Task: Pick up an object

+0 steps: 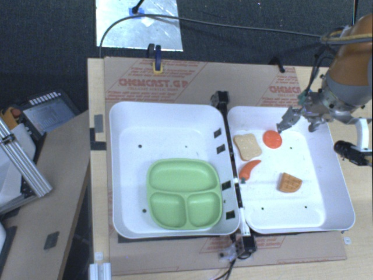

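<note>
The right bin (pixel 326 174) holds several toy foods: a tan bread slice (pixel 247 146), a round red-orange piece (pixel 271 139), a curved red piece (pixel 249 169) and a brown waffle piece (pixel 289 183). My gripper (pixel 298 125) hangs over the bin's far side, just right of and above the round red-orange piece. Its fingers are spread open with nothing between them. The left fingertip (pixel 284 125) is close to the upper right edge of the round piece.
The left bin (pixel 134 127) holds a green divided plate (pixel 183 192) at its near side. A black divider with clips (pixel 228 150) runs between the bins. Cables and a foil sheet (pixel 140 13) lie beyond the bench, and grey equipment (pixel 23 150) stands at the left.
</note>
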Robot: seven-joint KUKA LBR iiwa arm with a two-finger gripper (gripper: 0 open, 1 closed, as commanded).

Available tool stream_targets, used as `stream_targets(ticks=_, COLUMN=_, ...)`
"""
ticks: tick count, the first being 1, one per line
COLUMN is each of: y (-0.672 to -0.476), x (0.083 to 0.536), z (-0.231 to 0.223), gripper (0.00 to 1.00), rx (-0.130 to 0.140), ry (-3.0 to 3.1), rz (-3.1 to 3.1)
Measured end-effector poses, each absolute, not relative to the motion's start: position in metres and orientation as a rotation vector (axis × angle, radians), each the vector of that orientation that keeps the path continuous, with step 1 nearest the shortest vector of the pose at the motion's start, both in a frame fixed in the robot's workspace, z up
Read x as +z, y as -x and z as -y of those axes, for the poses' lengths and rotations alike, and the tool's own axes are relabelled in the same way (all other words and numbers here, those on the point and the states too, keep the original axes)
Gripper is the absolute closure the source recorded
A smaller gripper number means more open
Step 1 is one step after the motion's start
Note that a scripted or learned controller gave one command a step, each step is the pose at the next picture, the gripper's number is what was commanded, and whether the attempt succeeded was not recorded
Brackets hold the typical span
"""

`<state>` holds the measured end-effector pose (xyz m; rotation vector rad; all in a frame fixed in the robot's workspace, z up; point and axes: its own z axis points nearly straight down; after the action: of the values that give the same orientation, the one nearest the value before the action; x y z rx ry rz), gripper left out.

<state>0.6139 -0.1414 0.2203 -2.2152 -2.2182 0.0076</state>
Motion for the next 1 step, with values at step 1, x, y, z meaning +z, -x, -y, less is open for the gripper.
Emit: stream_targets(ticks=1, y=-0.6162, x=0.2257, z=0.1413, gripper=0.0, rx=-0.001, ry=2.219, rz=2.226)
